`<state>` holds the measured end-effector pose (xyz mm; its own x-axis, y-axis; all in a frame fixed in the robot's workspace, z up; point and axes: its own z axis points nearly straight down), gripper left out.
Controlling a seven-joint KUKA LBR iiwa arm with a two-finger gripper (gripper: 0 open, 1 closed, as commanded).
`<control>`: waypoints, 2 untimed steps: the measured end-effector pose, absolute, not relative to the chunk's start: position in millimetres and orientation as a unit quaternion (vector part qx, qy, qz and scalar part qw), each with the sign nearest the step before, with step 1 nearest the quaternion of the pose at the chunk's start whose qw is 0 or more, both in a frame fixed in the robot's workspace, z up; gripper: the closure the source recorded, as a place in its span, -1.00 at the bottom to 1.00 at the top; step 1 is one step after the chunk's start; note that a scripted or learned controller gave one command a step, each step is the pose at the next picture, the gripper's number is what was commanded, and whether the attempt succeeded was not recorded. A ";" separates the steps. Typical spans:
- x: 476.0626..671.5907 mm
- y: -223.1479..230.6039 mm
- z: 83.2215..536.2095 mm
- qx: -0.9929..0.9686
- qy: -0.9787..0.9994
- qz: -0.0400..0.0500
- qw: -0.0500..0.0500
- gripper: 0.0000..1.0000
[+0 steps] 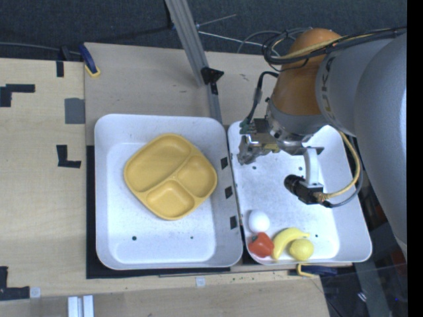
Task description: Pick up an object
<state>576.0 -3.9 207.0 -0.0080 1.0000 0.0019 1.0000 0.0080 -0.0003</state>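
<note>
Nearest, a banana (pixel 285 238), a red fruit (pixel 262 244), a yellow fruit (pixel 301 249) and a white ball (pixel 258 220) are clustered at the right bin's (pixel 353 240) front edge, well apart from the gripper (pixel 248 152) poised farther back, nothing seen held in it.

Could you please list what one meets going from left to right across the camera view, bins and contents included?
Left bin → yellow tray → white egg → banana → right bin's far rim.

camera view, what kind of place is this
Probably a robotics lab's grasping test bench: two white bins on a wooden benchtop, a grey arm reaching in, and toy food like a banana as practice objects.
</note>
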 end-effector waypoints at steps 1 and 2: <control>592.8 44.6 204.8 -0.705 -0.710 0.000 0.001 1.00; 590.6 99.1 210.8 -0.704 -0.710 0.000 0.001 1.00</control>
